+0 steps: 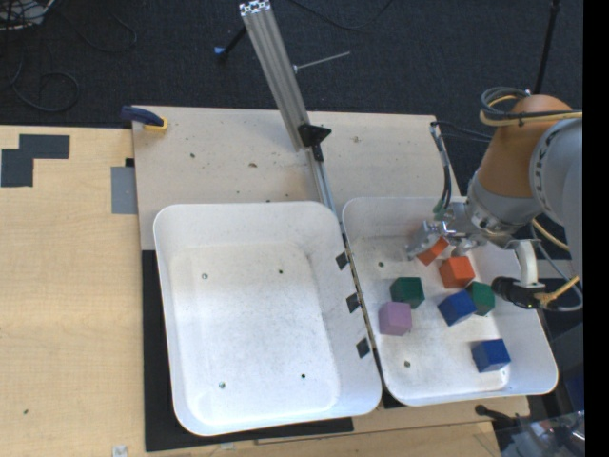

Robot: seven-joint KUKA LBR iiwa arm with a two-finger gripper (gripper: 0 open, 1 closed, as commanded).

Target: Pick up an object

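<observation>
My gripper [431, 243] hangs over the upper middle of the right bin [433, 388]. A small orange block [433, 250] sits tilted between its metal fingers, which are shut on it. Just below and to the right a second orange block [457, 270] lies on the bin floor. Around it lie a dark green block [407, 290], a purple block [395, 318], a blue block [456, 307], a green block [482, 298] and another blue block [491, 354].
The left bin [190, 255] stands beside the right one, with black clips [350, 301] along the shared rim. A slanted aluminium bar [281, 74] rises behind the bins. Cables [533, 295] hang at the right bin's edge.
</observation>
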